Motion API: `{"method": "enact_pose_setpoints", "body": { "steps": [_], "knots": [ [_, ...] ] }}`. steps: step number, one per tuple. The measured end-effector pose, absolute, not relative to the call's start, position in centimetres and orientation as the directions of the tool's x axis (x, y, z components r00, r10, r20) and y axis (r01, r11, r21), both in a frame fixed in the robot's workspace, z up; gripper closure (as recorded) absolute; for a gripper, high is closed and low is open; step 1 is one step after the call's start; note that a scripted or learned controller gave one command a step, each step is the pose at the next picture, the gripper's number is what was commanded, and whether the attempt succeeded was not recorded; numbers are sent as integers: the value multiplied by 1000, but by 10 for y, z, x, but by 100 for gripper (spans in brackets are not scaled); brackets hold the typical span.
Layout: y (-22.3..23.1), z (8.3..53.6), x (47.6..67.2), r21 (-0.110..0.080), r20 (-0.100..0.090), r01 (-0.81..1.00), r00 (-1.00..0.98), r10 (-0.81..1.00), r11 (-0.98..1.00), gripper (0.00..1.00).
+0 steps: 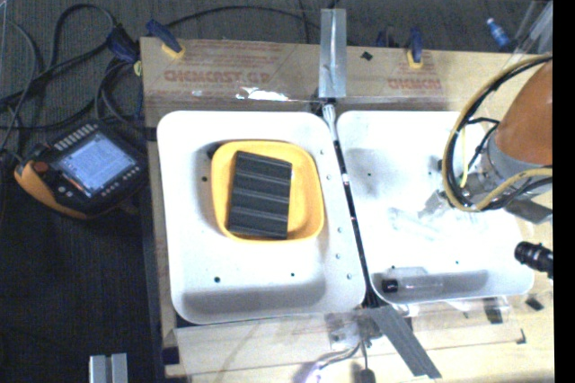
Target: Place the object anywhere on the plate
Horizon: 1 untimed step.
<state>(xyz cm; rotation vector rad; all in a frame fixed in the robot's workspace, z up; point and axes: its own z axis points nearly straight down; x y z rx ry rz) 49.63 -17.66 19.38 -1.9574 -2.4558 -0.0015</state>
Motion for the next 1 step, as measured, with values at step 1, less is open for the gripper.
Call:
{"method": "enact_pose_setpoints", "body": {
  "steps": [1],
  "knots": [
    [-176, 194, 496, 0, 2, 975, -223, 975, 223, 0]
  ]
}}
